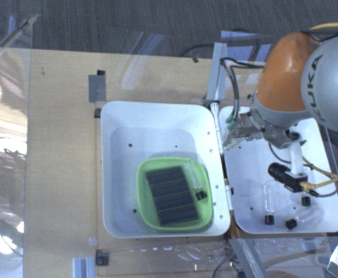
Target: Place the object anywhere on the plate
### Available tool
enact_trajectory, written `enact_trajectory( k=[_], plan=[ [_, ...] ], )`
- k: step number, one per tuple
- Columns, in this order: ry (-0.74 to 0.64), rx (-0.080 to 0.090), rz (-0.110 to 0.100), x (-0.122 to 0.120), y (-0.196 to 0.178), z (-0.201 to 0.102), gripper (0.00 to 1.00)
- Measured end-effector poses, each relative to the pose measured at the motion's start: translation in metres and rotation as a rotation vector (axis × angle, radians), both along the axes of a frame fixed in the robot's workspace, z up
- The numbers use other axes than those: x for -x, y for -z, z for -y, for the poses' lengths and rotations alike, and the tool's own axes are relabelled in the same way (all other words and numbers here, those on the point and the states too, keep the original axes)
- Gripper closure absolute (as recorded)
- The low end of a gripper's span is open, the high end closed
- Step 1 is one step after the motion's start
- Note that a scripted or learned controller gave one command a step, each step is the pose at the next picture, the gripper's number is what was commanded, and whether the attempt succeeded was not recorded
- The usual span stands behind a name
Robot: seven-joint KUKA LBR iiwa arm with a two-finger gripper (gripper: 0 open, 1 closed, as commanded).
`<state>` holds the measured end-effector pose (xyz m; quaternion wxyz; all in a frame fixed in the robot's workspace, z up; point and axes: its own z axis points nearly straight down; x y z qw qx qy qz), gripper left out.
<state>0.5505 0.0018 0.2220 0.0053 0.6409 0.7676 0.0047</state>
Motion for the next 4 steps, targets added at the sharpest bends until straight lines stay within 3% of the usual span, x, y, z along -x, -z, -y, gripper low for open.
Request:
enact_trajectory(
  k=[1, 2, 3, 4],
  plan=[
    [-0.268, 0.006, 0.0, -0.037, -0.107, 0.062, 1.0],
    [-0.405, 0.005, 0.001, -0.047, -0.217, -0.035, 1.0],
    [-0.5, 0.003, -0.007, -0.029, -0.122, -0.126, 1.0],
    [-0.534, 0.003, -0.007, 0.01, -0.12, -0.165, 1.0]
  ],
)
